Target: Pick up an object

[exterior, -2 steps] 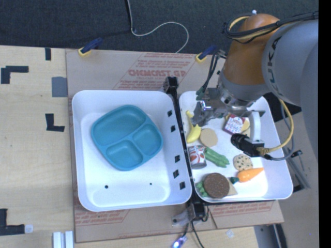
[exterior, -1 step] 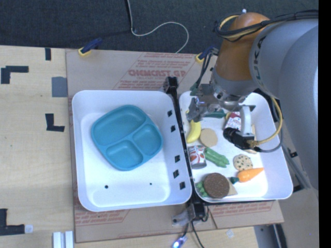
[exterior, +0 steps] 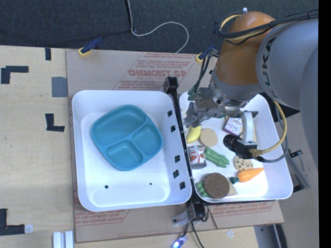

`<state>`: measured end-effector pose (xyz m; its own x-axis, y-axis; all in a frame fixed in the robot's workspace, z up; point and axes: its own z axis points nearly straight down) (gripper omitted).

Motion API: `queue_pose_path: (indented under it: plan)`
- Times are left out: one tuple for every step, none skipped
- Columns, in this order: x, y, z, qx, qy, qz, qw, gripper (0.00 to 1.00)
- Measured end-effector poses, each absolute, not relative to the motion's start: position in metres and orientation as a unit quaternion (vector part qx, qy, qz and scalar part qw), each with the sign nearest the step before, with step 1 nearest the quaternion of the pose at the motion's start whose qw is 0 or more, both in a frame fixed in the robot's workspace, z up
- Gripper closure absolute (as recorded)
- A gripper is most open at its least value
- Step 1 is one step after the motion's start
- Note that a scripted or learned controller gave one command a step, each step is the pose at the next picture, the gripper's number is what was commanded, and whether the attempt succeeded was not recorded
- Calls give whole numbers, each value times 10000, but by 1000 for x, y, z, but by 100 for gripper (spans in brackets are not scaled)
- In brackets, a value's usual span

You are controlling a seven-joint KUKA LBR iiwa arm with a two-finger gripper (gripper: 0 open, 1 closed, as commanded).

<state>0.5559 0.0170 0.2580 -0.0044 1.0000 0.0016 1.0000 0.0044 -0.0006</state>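
My gripper [exterior: 193,115] hangs over the far left part of the right bin [exterior: 276,187], just above a yellow banana-like piece [exterior: 193,135] and a round tan cookie [exterior: 209,137]. Nothing shows between its tips from this angle. Close by in the same bin lie a small red and white can [exterior: 197,156], a green pea pod [exterior: 216,157], a chip cookie [exterior: 241,163], an orange carrot [exterior: 250,174] and a brown burger [exterior: 215,185]. A small purple and white packet [exterior: 233,124] lies partly under the wrist.
The left bin [exterior: 83,138] holds a blue divided plate [exterior: 126,137]. The wall between the two bins [exterior: 178,138] runs right beside the gripper. The big grey and orange arm [exterior: 258,50] covers the far right of the right bin.
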Motion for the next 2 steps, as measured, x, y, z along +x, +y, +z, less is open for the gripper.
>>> queue_pose_path:
  plan:
    - [557, 15, 255, -7064, -7078, 9, 9, 0]
    - [506, 58, 364, -7042, -7100, -35, -12, 0]
